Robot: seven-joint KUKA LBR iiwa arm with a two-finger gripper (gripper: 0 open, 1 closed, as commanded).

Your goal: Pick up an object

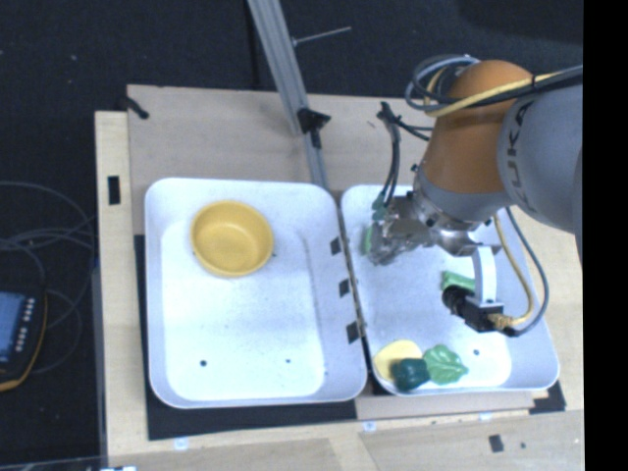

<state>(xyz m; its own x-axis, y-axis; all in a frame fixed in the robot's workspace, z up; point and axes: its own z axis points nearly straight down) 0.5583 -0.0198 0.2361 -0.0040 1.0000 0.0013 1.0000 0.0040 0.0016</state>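
Green object at pincer — small, part hidden; pincer state unclear.

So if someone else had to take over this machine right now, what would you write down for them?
Gripper: low over the right bin, near its upper left corner; whether it holds anything cannot be told.
Things: a yellow piece, a dark green block and a light green piece lie at the right bin's near edge. A yellow bowl sits in the left bin.
Done: no pick confirmed.
Left: grasp and lift one object.
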